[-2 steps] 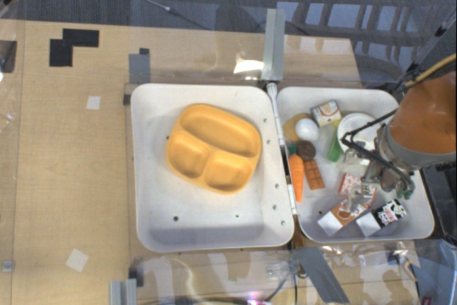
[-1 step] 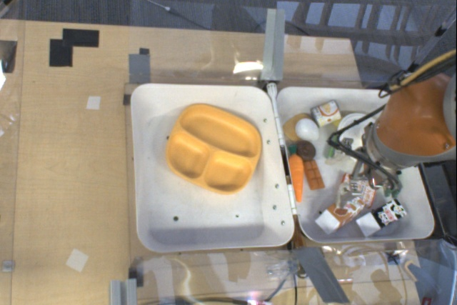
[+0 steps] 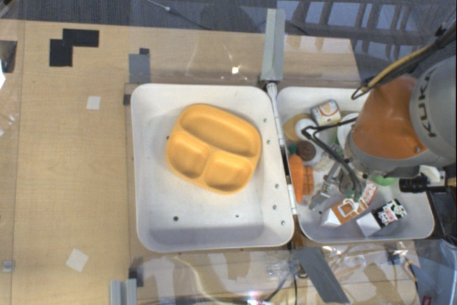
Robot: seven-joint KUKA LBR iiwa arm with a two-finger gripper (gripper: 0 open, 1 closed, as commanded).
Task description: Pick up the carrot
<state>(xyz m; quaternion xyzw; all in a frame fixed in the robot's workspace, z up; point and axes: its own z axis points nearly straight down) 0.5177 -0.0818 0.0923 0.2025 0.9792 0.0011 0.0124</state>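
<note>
The carrot (image 3: 300, 178) is a short orange piece lying along the left wall of the right bin (image 3: 421, 228), close to the divider between the two bins. My gripper (image 3: 326, 194) hangs low over the right bin, just right of the carrot and slightly nearer the front. Nothing shows the carrot held by it. The arm's orange band (image 3: 385, 121) and grey wrist cover the middle of the right bin and hide what lies under them.
The left bin (image 3: 153, 225) holds a yellow divided plate (image 3: 213, 146). In the right bin lie a small labelled cup (image 3: 325, 111), a tan round lid (image 3: 293, 128), a brown ball (image 3: 305, 151), an orange-and-white carton (image 3: 350, 209) and a black-and-white toy (image 3: 391, 212).
</note>
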